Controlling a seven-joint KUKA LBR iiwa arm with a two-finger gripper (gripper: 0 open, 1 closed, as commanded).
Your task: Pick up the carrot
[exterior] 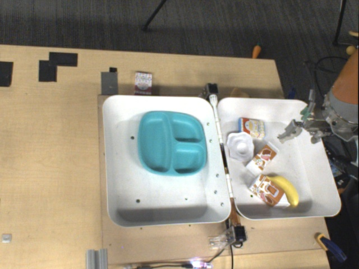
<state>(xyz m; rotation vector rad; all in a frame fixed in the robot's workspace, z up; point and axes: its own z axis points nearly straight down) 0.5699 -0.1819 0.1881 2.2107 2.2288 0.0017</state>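
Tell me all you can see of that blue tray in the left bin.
The teal tray looks like smooth moulded plastic, a rounded rectangle with three compartments: one long, two smaller ones beside it. It lies flat, open side up, slightly skewed, near the middle of the left white bin, resting on its floor. Nothing else touches it.

Candidate for the carrot: one small orange item (256, 51), too small to identify with certainty. It is short and narrow, standing nearly upright in the view with a slight tilt. It sits at the far edge of the bench (56, 150), where the wood meets the dark floor, beyond the right bin (325, 167) and well apart from it.
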